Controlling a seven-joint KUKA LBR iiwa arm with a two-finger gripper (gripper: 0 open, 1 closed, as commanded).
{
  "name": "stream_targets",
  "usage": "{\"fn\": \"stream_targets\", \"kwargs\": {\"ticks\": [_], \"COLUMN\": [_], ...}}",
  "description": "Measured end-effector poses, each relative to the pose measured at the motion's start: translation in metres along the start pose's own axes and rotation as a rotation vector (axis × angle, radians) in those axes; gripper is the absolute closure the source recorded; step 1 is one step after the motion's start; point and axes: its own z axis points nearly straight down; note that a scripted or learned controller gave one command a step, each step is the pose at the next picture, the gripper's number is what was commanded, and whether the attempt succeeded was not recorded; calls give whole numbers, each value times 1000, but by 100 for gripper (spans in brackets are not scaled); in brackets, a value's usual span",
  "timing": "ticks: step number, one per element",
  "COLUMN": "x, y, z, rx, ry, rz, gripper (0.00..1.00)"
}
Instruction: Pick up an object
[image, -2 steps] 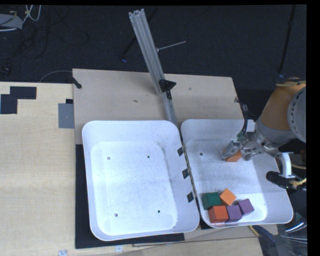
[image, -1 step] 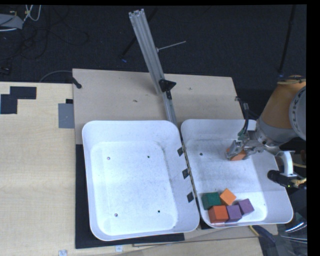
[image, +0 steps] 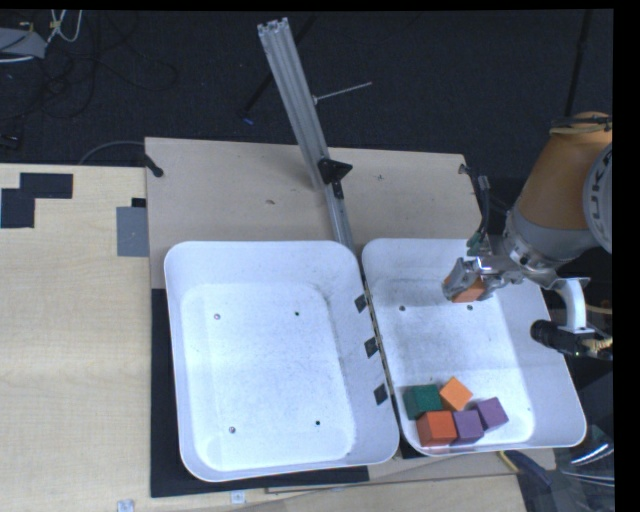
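One orange block (image: 467, 293) sits between our jaws (image: 466, 290), closed on it, at twelve o'clock of the right bin (image: 545, 345). We judge it light, rigid; flat sides suit gripping.

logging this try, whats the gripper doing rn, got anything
gripper: shut on an orange block, lifted above the right bin.
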Motion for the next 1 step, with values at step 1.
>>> {"fn": "stream_targets", "kwargs": {"ticks": [1], "x": [50], "y": [-3], "z": [-69], "rx": [0], "ry": [-1], "rz": [1], "gripper": [100]}}
